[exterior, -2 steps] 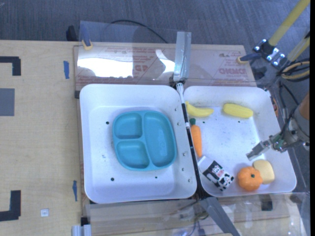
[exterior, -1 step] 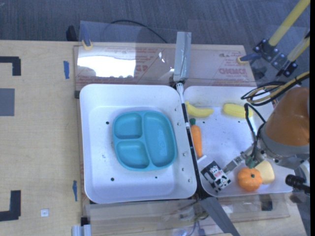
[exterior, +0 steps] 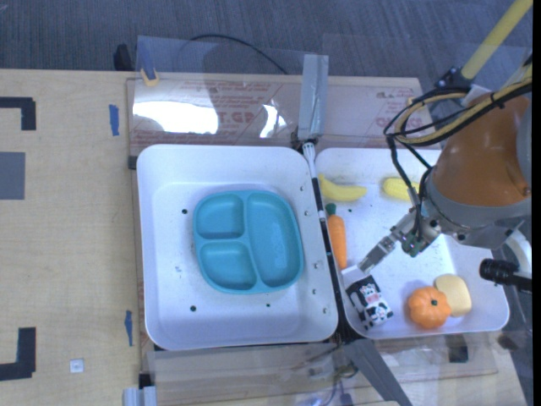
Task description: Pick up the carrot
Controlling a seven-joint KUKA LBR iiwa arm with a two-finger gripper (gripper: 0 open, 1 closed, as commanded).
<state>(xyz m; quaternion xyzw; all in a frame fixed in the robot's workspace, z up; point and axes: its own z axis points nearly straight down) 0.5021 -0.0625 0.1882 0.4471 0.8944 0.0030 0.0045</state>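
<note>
One gap is what we judge the coming move to turn on: the gripper (exterior: 372, 258) hangs over the right bin (exterior: 494, 324), its tip pointing down and to the left, and the carrot (exterior: 336, 238) lies just beyond that tip, to its left and slightly farther from us. We see nothing between the fingers; how wide they stand we cannot tell from this slanted view, because the tip is small and dark against the white floor.

Nearest to us, below the jaws, we find a small black-and-white toy (exterior: 369, 301), and off to the jaws' right an orange fruit (exterior: 428, 307) touching a pale yellow piece (exterior: 456, 292).

Level with the jaws and to their left, the carrot rests on the bin floor against the wall that divides the two bins. Its long axis runs along that wall, from near to far, so the jaws meet it side-on. It is orange, tapering toward us, with a green top at the far end. We judge the wall leaves little room for a finger on that side.

Farther left, in the left bin (exterior: 161, 227), sits a blue divided plate (exterior: 248, 240). Beyond the carrot's green end lie a banana (exterior: 341, 191) and a yellow piece (exterior: 396, 188)
</note>
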